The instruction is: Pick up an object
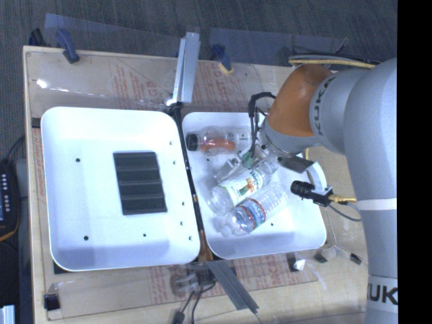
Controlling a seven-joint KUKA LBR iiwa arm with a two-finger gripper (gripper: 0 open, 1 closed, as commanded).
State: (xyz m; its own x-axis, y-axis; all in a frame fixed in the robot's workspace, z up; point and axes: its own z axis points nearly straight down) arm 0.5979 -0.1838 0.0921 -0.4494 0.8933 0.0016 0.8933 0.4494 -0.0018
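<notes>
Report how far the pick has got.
Done: the grey arm's end effector is down in the right white bin, among the clear plastic bottles. In hand: nothing visibly gripped. Left: grasp and lift one. The black ridged block lies in the left white bin.

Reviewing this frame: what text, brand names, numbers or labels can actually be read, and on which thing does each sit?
"UK": on the grey arm, bottom right, cut off by the frame edge.
Labels on the clear bottles in the right bin: too blurred to read.
Reddish printing on the bench sheet: too faint to read.
</notes>
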